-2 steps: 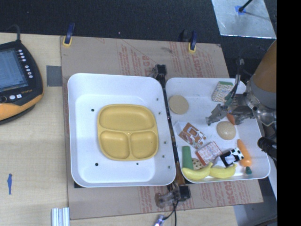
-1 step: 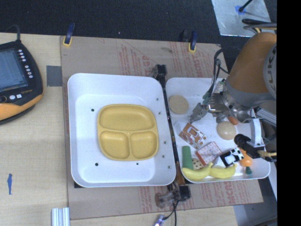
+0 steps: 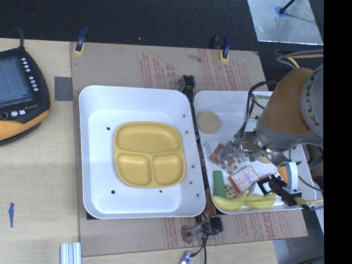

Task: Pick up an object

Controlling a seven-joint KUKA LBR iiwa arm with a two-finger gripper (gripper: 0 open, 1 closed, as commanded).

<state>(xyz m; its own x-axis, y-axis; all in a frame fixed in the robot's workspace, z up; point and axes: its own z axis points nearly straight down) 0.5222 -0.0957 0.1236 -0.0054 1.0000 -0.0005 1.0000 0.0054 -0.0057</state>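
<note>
Nearest, yellow banana (image 3: pixel 245 202) along the right bin's (image 3: pixel 204 172) near wall; left bin (image 3: pixel 91 147) bearing a yellow divided tray (image 3: pixel 149 153); gripper (image 3: pixel 235 147) low over crumpled wrappers (image 3: pixel 223 155), grip state impossible to tell; probably nothing lifted yet

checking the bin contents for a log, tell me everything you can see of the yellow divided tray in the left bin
The yellow divided tray looks like moulded matte plastic, a rounded rectangle with a raised rim. It has three compartments: one wide one along the far side and two smaller ones side by side along the near side, with nothing in them. It lies flat and right way up, near the middle of the left bin, resting on its floor. Nothing else touches it, and its rim stands apart from the bin's walls.
</note>
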